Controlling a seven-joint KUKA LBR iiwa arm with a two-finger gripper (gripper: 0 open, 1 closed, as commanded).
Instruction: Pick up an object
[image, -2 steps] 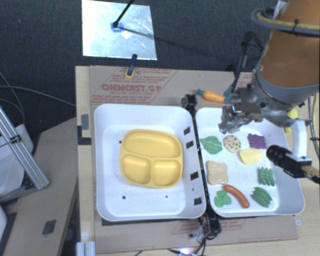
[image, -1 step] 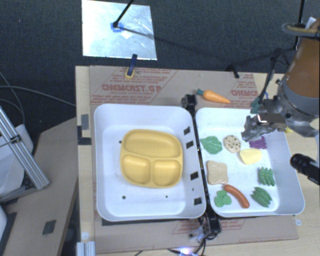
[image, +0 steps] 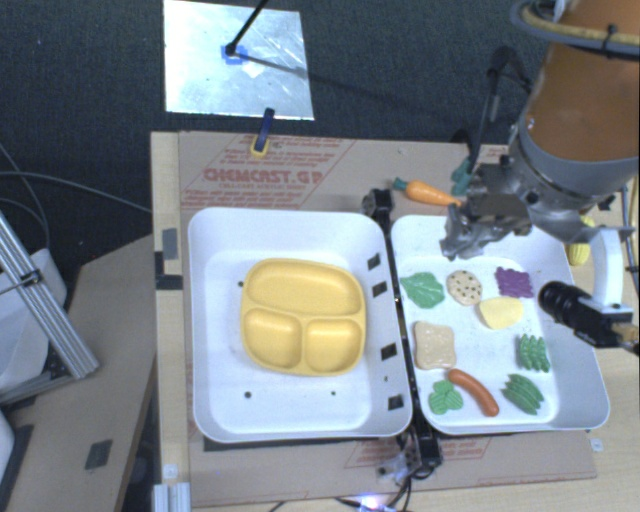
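Round speckled toy cookie lies upper centre of the right white bin, just below the grey gripper, whose opening cannot be told. Crowding green lettuce leaf and purple grapes risk a mis-grab.

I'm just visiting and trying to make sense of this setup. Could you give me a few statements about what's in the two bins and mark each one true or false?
1. The yellow divided tray sits in the left bin. True.
2. The toy foods lie inside the yellow tray. False: they lie in the right bin.
3. The cookie lies next to the purple grapes, touching them. False: they lie apart.
4. The sausage lies near the front of the right bin. True.
5. The carrot lies outside the bins, behind the right bin. True.
6. The gripper hangs over the left bin. False: it is over the right bin's back edge.
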